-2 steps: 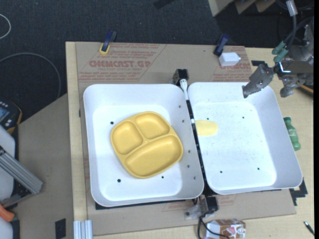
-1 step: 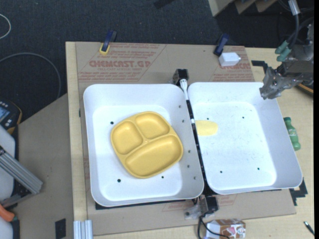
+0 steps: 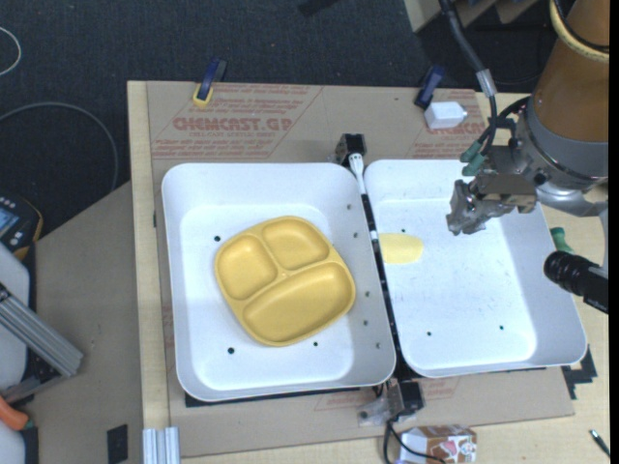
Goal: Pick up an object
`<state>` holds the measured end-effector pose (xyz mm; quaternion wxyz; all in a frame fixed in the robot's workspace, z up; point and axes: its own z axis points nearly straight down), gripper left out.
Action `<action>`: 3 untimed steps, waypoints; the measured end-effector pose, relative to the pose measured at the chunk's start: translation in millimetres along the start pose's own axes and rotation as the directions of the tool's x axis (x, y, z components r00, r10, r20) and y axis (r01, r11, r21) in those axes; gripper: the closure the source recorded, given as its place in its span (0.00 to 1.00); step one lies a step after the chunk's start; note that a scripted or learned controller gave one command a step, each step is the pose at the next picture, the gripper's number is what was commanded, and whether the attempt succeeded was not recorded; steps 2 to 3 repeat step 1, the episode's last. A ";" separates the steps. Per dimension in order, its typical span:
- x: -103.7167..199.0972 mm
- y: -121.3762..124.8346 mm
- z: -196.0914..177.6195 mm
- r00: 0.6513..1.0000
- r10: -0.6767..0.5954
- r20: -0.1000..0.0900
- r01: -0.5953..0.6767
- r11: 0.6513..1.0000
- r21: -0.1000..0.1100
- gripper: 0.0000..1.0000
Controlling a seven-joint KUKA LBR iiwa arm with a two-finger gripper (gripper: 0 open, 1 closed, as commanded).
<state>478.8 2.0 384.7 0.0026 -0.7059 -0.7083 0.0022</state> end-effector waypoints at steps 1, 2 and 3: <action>52.2 0.8 -21.8 1.000 -0.002 0.000 0.002 1.000 -0.011 1.00; 52.2 0.8 -21.8 1.000 -0.002 0.000 0.002 1.000 -0.011 1.00; 52.2 0.8 -21.8 1.000 -0.002 0.000 0.002 1.000 -0.011 1.00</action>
